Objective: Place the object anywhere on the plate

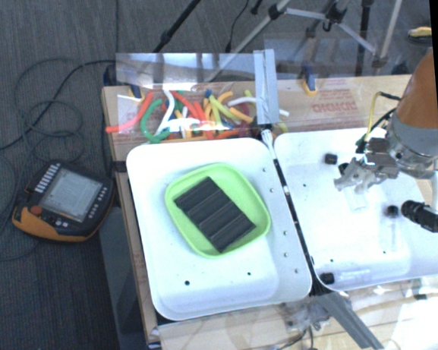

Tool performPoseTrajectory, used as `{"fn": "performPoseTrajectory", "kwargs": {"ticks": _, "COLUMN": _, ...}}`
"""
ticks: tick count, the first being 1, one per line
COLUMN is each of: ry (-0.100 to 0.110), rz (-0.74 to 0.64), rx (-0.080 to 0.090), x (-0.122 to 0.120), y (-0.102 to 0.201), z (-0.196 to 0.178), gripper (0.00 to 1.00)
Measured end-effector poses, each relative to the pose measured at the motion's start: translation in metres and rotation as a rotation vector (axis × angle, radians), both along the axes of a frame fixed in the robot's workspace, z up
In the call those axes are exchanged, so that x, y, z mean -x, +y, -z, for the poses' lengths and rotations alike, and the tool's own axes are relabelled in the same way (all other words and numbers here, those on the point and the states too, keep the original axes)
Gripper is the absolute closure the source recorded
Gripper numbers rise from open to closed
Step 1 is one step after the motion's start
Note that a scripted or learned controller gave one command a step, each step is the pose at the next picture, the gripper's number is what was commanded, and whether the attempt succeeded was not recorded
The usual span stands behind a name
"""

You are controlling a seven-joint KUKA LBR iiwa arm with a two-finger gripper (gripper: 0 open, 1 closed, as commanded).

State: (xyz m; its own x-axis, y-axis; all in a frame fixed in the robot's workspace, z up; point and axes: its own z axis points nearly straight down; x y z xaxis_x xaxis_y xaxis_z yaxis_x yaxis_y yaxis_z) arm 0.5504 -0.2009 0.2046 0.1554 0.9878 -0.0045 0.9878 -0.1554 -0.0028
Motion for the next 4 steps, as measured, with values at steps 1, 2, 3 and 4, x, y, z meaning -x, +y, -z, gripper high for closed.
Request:
{"fn": "performPoseTrajectory", "kwargs": {"ticks": 1, "ry": 0.001, "rz": -0.182, "rx": -0.007, "x": 0.053, "y": 0.041, "z": 0.068, "gripper": 1.0}}
{"fn": "performPoseTrajectory", "kwargs": {"ticks": 2, "ry": 0.002, "rz": -0.183, "rx": -0.009, "x": 0.052, "y": 0.042, "z": 0.06, "gripper": 1.0}}
{"fn": "performPoseTrajectory", "kwargs": {"ticks": 3, "ry": 0.004, "rz": -0.184, "rx": -0.011, "x": 0.052, "y": 0.044, "z": 0.052, "gripper": 1.0}}
{"fn": "performPoseTrajectory", "kwargs": {"ticks": 4, "ry": -0.024, "rz": -0.324, "rx": 0.038, "x": 0.061, "y": 0.062, "z": 0.083, "gripper": 1.0}}
